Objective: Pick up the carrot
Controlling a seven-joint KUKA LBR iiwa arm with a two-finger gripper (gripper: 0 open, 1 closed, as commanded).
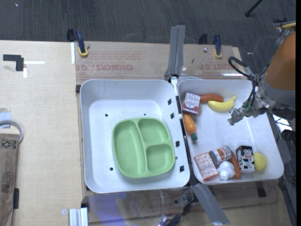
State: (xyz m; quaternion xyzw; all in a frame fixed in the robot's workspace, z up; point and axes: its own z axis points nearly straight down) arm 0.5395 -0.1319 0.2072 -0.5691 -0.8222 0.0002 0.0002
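Observation:
The carrot [189, 124] is orange with a green stub at its near end. It lies along the left wall of the right bin [275, 140], just below a small red and white box [191, 102]. My gripper [237, 115] hangs over the right part of that bin, well to the right of the carrot and just right of a yellow banana [222, 104]. Nothing shows in its grasp.
A red sausage [211, 98] lies by the banana. At the bin's near edge sit an orange carton [205, 166], a can [221, 154], a white lump [227, 172], a cow-print carton [244, 158] and a lemon [259, 161]. The left bin [94, 126] holds a green divided plate [143, 146].

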